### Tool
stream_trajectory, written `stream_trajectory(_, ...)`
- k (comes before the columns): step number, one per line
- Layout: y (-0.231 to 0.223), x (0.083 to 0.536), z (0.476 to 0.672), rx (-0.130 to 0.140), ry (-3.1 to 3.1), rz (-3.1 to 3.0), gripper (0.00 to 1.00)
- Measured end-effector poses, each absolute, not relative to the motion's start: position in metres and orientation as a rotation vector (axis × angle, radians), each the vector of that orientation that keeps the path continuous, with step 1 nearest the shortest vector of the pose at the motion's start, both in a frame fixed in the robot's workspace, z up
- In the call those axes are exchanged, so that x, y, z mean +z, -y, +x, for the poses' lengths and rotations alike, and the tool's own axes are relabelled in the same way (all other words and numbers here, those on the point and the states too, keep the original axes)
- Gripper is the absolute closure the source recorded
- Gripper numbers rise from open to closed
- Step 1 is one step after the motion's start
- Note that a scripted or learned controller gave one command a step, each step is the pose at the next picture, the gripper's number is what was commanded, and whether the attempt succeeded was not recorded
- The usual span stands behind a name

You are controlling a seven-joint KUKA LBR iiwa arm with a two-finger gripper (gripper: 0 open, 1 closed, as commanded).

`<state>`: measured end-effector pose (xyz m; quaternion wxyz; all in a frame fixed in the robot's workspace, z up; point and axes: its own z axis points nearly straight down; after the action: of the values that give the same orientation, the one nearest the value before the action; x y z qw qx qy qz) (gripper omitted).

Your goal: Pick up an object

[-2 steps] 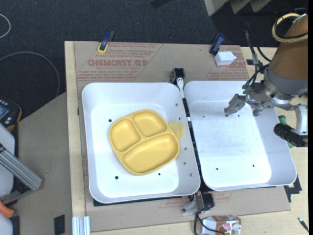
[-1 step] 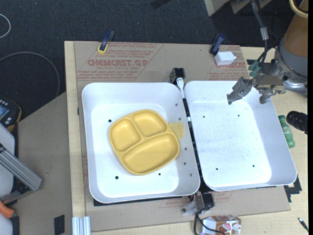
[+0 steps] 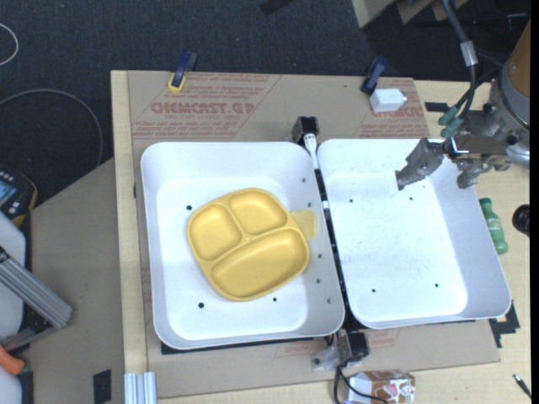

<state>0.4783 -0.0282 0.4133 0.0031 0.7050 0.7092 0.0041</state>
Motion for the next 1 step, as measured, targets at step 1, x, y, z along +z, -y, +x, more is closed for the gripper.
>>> stream_trajectory(1,0.0304,0.4191,0.4805,0.005,-2.220,2.215,1.00)
